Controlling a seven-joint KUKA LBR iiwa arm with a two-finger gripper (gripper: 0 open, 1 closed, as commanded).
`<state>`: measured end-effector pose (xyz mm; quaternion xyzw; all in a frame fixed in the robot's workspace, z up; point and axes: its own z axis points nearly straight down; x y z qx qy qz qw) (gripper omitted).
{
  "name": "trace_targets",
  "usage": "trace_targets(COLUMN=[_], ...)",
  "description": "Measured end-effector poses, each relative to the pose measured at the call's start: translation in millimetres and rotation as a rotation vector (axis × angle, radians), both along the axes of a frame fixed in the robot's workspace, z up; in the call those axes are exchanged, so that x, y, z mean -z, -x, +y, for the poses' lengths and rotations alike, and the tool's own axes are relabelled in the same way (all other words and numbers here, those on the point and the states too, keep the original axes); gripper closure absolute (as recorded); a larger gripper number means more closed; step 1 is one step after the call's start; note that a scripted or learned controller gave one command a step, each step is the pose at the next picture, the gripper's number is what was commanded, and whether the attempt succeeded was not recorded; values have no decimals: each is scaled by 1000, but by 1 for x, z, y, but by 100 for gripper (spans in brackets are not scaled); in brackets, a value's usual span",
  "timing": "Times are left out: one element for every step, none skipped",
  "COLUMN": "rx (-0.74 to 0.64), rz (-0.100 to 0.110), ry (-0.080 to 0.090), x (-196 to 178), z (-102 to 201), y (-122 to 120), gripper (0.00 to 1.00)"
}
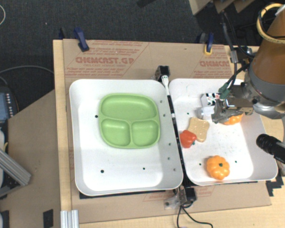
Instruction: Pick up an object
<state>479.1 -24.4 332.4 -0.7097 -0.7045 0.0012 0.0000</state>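
Orange object, rounded and glossy, sits under the metal claw.

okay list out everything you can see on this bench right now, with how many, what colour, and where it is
bins: two, white, side by side on the bench
divided plate: one, light green, in the left bin
toast slice: one, tan, right bin, near its middle
red piece: one, red, right bin, touching the toast's lower left corner
small pumpkin: one, orange, right bin, near the front
orange item: one, orange, right bin, partly hidden under the claw
clamps: two, blue, on the board's far edge
arm: one, grey with orange band, reaching in from the right
claw: one, dark, low over the right bin
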Motion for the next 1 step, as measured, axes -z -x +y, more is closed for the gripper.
trace_targets(rx=[0], rz=[-9], ry=[3], x=[-40], z=[-74], y=[0], gripper=[100])
